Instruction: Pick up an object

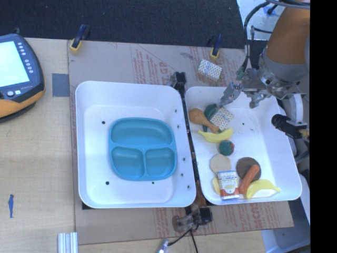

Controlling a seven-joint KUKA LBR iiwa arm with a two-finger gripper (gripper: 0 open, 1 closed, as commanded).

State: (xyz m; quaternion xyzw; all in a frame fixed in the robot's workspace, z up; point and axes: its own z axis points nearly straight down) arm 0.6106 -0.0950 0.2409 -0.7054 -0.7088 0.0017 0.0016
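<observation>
Two shallow white plastic bins side by side on a cardboard-covered bench (131, 62). Left bin (89, 141) holds a blue three-compartment plastic tray (142, 147), centred. Right bin (279, 157) holds the clutter: brown toy drumstick (201, 119) at the far left, patterned square packet (222, 117) just right of it, yellow toy banana (216, 136) in front of both, small dark-green ball (226, 147) in front of the banana. Near edge: small red-and-white carton (228, 186), orange toy carrot (249, 178) right of it, second yellow banana (262, 188) at the corner. Patterned sponge block (210, 69) lies on the bench behind the right bin. Grey-and-orange tablet pendant (16, 75) far left. Two-finger gripper (243, 95) above the right bin's far end.
</observation>
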